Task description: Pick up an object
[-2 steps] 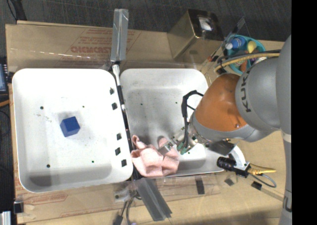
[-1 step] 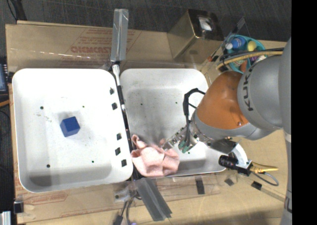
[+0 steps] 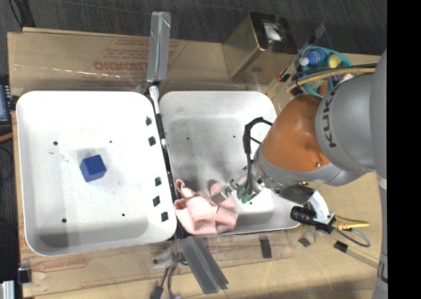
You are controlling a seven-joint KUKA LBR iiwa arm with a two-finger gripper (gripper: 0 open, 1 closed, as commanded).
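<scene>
Jaws (image 3: 245, 192) are seen low in the right bin (image 3: 197, 110), just beside the pink cloth (image 3: 205, 212); whether they are spread or pressed together cannot be told, since the wrist and a tangle of small parts hide the tips; nothing can be said to be held. The cloth is bunched against the bin's near wall, one fold draped up toward the rim by the divider; the blue cube (image 3: 93, 167) is left well apart in the left bin (image 3: 39, 113), on open floor.

Risks are judged as follows; a close may be made beside the cloth rather than on it, as the tips look set at its right edge, so only a thin flap might be caught and slipped on the lift; the cloth's spot near the wall may cause a finger to be driven into the wall or floor if the descent is carried further; a fold resting on the rim may be snagged, so the cloth is dragged and dropped; the black cable (image 3: 248, 134) looped above the wrist may be fouled against the bin if the arm (image 3: 348, 133) is swung low.
</scene>
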